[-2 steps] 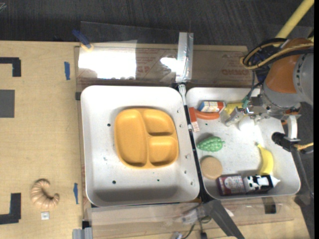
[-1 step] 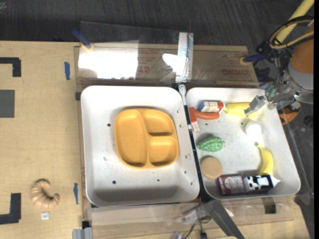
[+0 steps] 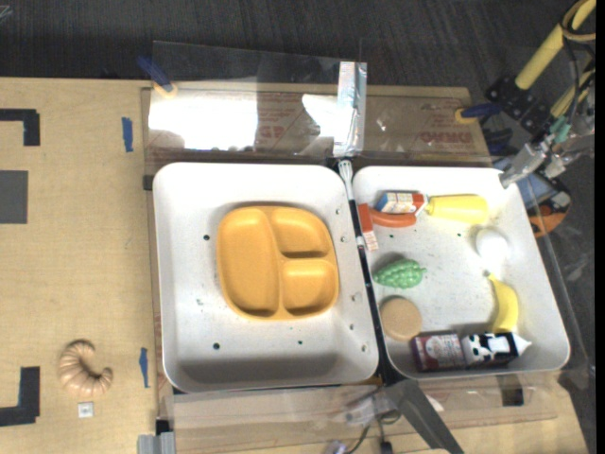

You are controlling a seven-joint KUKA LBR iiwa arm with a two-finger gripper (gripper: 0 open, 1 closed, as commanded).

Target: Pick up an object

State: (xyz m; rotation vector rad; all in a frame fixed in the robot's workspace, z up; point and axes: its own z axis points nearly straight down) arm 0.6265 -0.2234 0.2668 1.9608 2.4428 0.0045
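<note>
We see hand [image 3: 541, 159] parked off right bin's [image 3: 553, 287] far corner, grip state unreadable. Banana [image 3: 506, 303], bottle [image 3: 463, 350] hug bin wall; we judge wall could block fingers, grasp slips.

A tan croissant-shaped toy [image 3: 85, 368] is lying on the bench [image 3: 76, 253] near its left near corner, well apart from the bins. Black tape marks [image 3: 21, 126] are sitting along the bench's left edge, and short blue tape strips [image 3: 127, 133] are sticking just left of the left bin. A clear plastic sheet [image 3: 250, 112] is standing along the far side, catching glare
</note>
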